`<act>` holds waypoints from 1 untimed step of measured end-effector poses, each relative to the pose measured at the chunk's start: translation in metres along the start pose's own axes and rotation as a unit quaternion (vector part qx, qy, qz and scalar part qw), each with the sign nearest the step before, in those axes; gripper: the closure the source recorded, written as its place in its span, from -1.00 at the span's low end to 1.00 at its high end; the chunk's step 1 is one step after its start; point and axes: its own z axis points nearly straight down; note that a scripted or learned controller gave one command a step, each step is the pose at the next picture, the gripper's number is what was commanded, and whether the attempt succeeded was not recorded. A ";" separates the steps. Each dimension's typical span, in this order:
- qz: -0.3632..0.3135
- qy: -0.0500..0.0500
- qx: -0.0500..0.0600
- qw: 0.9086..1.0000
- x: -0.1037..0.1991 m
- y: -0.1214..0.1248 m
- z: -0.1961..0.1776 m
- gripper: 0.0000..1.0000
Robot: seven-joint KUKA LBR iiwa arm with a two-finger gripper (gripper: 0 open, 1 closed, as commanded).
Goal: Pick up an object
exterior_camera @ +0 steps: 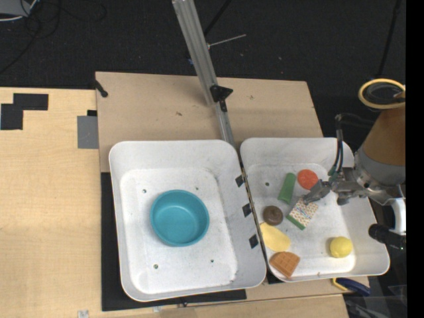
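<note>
Seven objects (304, 213) right bin (278, 152), one bowl (179, 217) left.

The gripper (317, 192) is dark and small against the right bin (278, 152), so how its fingers stand cannot be told. The arm (384, 152) is cut off at the right edge, and it hides that bin's right rim (its far corner too).
</note>
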 end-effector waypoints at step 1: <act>0.000 0.000 -0.002 1.000 0.001 0.001 0.050 -1.00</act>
